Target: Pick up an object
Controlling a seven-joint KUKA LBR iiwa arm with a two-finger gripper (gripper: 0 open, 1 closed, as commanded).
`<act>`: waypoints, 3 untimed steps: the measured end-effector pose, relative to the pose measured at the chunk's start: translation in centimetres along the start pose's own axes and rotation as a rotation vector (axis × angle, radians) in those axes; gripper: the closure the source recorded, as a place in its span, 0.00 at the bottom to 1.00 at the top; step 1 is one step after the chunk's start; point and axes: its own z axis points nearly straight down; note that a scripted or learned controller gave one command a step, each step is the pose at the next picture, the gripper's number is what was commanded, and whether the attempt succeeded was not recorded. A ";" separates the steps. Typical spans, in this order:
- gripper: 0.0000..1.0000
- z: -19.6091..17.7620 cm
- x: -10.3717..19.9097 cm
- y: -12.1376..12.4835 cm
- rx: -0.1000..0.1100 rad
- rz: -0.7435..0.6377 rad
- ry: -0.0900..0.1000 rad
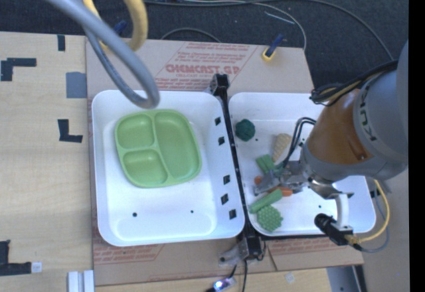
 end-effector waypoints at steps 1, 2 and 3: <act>1.00 -1.2 0.0 0.1 -0.001 0.000 -0.001; 1.00 -7.5 -0.1 -0.1 -0.004 -0.001 0.001; 1.00 -12.7 -0.1 -0.1 -0.004 -0.001 0.000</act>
